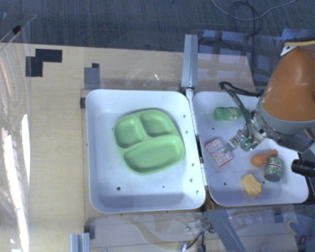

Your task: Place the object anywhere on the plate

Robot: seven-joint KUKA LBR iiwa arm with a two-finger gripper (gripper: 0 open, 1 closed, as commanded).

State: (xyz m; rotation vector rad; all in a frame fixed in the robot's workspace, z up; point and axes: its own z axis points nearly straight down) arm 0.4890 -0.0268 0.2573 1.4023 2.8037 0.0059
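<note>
A green plate (149,140) with three compartments lies in the left white bin (102,182), nothing on it. My gripper (237,140) hangs over the right bin (291,193), reaching in from the right under the orange wrist band. Just left of and below it lies a small flat packet (218,151) with a red and white pattern. A green bottle (226,113) lies on its side at the back of that bin. To the right of the gripper are an orange carrot-shaped piece (264,158), a green can (273,168) and a yellow ridged piece (251,185).
A metal divider (189,67) runs between the two bins at the back. A black cable (236,96) loops from the arm over the right bin. Clear plastic sheeting stands along the bench's left side.
</note>
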